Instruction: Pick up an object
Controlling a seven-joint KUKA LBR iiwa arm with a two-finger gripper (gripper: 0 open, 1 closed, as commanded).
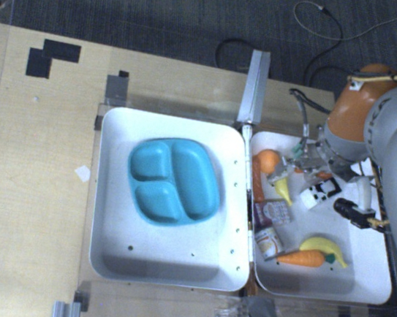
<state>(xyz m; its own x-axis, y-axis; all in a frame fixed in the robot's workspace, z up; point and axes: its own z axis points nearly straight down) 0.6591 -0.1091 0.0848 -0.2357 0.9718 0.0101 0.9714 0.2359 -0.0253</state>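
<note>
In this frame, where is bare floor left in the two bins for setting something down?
Left bin: white floor rings the blue divided plate, widest along the near wall. Right bin: crowded along its left side with the orange, packets, banana and carrot; a bare strip lies near its right wall.

Wooden bench carries two white bins: left bin at 9 o'clock, right bin at 3 o'clock, touching.

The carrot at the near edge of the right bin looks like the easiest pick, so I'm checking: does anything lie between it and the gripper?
Yes. The gripper is at the bin's far side; the carrot lies at the near side. A yellow banana touches the carrot just behind it, and a white block lies farther back.
</note>
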